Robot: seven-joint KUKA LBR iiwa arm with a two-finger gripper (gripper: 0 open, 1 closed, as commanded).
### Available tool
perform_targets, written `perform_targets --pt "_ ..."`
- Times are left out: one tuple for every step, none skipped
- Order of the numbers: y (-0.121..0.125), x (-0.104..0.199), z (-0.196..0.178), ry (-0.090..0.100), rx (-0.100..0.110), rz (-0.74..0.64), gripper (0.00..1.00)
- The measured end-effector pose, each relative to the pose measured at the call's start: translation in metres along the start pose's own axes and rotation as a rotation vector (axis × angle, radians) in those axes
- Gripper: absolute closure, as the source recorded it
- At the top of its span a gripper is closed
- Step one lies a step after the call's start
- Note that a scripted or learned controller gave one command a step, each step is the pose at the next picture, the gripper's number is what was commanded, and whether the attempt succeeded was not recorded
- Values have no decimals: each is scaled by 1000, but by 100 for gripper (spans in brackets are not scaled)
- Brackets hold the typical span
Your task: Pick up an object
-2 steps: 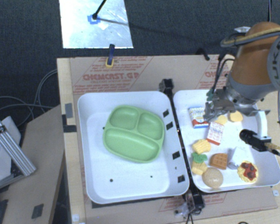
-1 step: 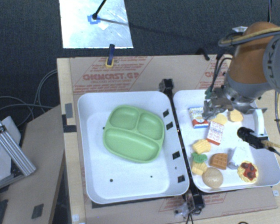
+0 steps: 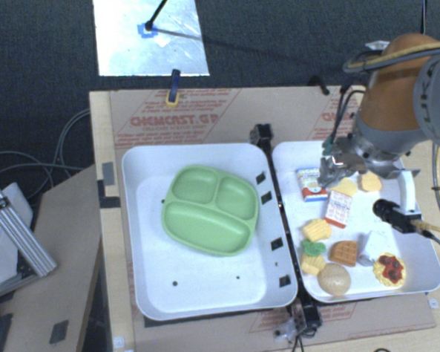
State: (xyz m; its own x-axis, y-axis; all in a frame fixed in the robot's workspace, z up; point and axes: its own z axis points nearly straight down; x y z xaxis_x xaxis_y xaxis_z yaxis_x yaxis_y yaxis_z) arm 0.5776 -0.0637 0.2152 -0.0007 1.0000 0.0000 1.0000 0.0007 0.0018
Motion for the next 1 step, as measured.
perform_targets --pt "-4 8 0 1 2 -4 100"
